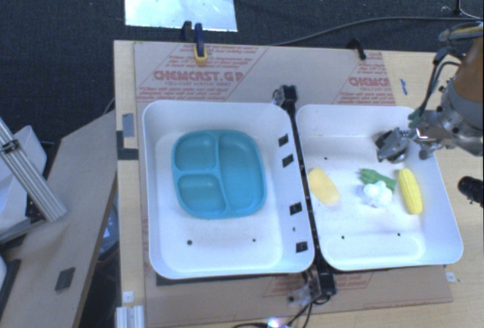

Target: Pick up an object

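Two white bins are seen, the left bin (162,243) and the right bin (439,243). A turquoise divided plate (219,173) is shown, alongside a pale yellow piece (323,186), a bright yellow corn cob (410,190) and a green-and-white item (376,187). Red lettering is carried across the tan board (227,69). Dark speckled carpet (60,17) is noted.

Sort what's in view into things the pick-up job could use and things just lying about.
For the job: gripper, yellow block, corn cob, green-and-white toy, right bin.

Lying about: blue divided plate, left bin, yellow clamp, cables.
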`<state>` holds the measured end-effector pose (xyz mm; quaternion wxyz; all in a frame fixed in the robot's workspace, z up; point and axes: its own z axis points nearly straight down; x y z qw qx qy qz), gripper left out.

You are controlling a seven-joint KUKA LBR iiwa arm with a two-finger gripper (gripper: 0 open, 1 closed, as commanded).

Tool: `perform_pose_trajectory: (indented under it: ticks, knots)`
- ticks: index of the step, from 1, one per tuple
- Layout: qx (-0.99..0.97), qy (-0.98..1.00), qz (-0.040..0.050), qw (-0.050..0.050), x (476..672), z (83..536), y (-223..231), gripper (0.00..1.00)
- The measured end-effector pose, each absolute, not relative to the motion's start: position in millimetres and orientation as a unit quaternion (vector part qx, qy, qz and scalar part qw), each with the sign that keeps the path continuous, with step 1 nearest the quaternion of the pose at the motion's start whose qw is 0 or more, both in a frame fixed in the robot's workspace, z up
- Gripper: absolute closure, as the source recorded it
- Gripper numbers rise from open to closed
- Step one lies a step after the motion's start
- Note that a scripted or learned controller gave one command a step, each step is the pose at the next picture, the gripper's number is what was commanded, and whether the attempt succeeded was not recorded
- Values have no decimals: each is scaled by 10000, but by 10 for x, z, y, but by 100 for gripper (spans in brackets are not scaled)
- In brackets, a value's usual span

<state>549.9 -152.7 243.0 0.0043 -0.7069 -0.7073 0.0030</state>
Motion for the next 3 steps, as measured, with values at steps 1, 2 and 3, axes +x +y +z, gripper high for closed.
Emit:
perform_pose_trajectory:
  ticks: [1, 2, 3]
  knots:
    - [-7058, -7084, -5, -7, 5522, 2496, -1523, 0]
    - [-7061, -7081, 3, 2, 5628, 1991, -1501, 0]
    - [-7066, -7076, 4, 8, 5620, 1551, -1432, 0]
